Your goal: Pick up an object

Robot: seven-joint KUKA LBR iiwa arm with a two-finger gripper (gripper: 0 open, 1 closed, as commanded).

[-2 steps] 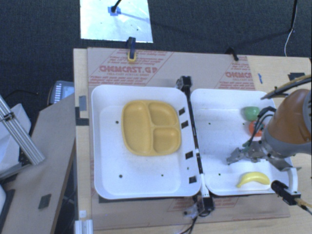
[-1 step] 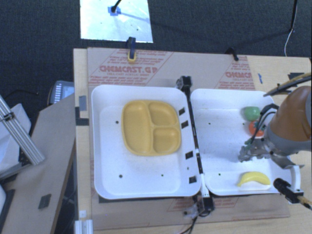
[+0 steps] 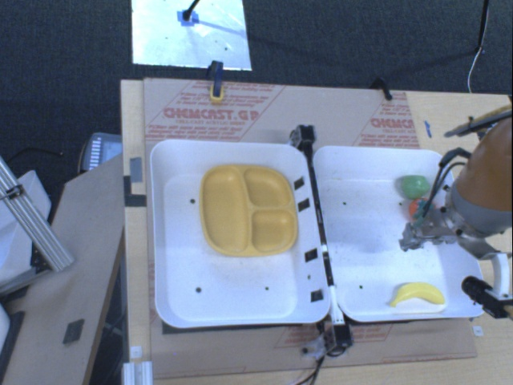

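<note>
Nearest the camera in the right bin [image 3: 377, 311], a yellow banana [image 3: 418, 295] lies flat by the front rim, its long axis running left to right, both ends curving down toward that rim. Just beyond it my jaws [image 3: 417, 237] hang low over the bin floor; how far apart they stand I cannot tell. Farther back, a green ball [image 3: 414, 185] sits with a small orange thing [image 3: 414, 208] beside it. The left bin [image 3: 172, 287] carries a yellow 3-compartment tray [image 3: 247, 209].
</note>
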